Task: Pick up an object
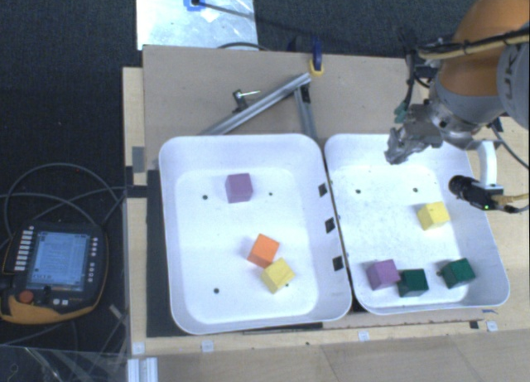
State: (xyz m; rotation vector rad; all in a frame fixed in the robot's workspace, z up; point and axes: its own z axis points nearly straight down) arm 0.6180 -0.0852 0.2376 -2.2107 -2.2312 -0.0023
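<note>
My gripper (399, 151) hangs over the back edge of the right bin (356, 206), well above the floor of the bin. Nothing shows between its fingers. In the right bin lie a yellow cube (432, 215) at mid right, a purple cube (383, 273) and two dark green cubes (412, 282) (456, 273) along the front. The left bin (178, 231) holds a purple cube (238, 187) near the back, with an orange cube (263, 249) touching a yellow cube (278, 275) toward the front.
A grey metal bar (257, 104) lies on the brown board behind the left bin. A teach pendant (51, 268) with cables sits on the floor at left. A black clip strip (330, 224) joins the two bins.
</note>
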